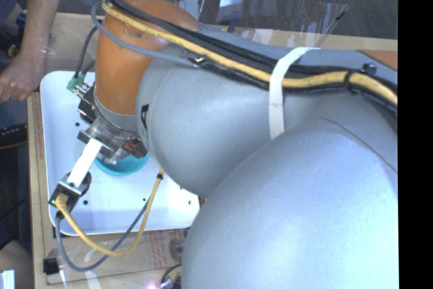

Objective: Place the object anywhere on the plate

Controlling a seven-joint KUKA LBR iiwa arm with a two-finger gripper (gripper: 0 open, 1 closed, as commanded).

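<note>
The grey arm [270, 166] reached across from the right and hid most of the bench. Its orange band [125, 54] stood over the left white bin [54, 118]. Below the wrist, a blue plate [128, 162] lay partly hidden in that bin. How the tool stood could not be told. No writing was legible.
</note>
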